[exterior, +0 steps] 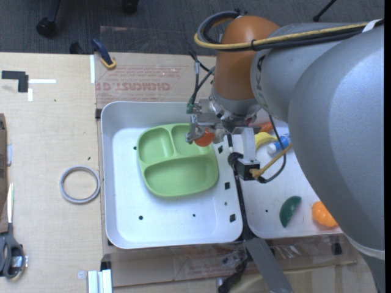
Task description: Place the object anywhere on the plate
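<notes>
The arm (330, 102) looms nearest. Its end effector (201, 136) clamps a red object (204, 138) above the plate (177, 163) edge; released here, it may roll off.

The far right part of the green divided plate (177, 166) is covered by the gripper (201, 134), and the small red-orange object (204, 138) at the gripper's tip is too hidden for its kind, or any grasp on it, to be made out. Much of the right bin (269, 221) is concealed beneath the grey arm (330, 121), so that a yellow item (264, 140) and an orange item (324, 215) are seen only in part. The scissors (11, 252) at the near left are cut off by the picture's edge.
</notes>
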Controlling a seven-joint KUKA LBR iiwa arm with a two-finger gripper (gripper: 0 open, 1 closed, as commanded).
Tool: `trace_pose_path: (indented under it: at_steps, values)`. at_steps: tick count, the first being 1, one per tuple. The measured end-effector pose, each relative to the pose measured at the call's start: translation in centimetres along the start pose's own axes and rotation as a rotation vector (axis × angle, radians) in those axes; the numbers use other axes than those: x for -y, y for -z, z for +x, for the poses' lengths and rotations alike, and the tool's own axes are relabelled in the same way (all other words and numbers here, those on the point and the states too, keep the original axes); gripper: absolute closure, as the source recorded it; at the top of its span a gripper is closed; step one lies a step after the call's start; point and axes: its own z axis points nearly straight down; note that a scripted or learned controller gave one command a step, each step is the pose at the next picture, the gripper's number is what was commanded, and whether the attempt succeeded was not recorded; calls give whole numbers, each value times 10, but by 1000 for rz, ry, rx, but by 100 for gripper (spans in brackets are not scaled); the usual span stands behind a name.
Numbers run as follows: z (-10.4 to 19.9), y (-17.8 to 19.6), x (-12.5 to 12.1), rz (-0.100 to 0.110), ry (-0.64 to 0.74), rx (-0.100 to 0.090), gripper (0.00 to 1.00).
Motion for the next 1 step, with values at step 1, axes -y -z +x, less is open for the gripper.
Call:
trace_pose_path:
  at_steps: [1]
  values:
    - [0,0,0,-1,0,0,0]
